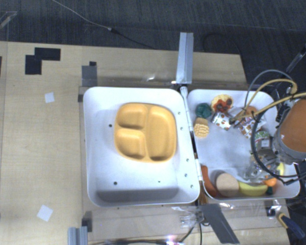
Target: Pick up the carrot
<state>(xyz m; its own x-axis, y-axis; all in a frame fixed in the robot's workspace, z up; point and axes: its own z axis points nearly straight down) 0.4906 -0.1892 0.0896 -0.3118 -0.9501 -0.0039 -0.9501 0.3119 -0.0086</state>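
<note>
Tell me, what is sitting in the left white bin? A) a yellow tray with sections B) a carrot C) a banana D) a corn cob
A: the yellow tray with its divided sections lies in the left bin, while the banana and corn cob are in the right bin.

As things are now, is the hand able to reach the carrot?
Probably yes. The hand hangs low in the right bin, right beside the carrot; only the banana crowds that corner.

Yellow tray [145,131], white bins [99,152], orange carrot [271,181], yellow banana [252,189].
</note>
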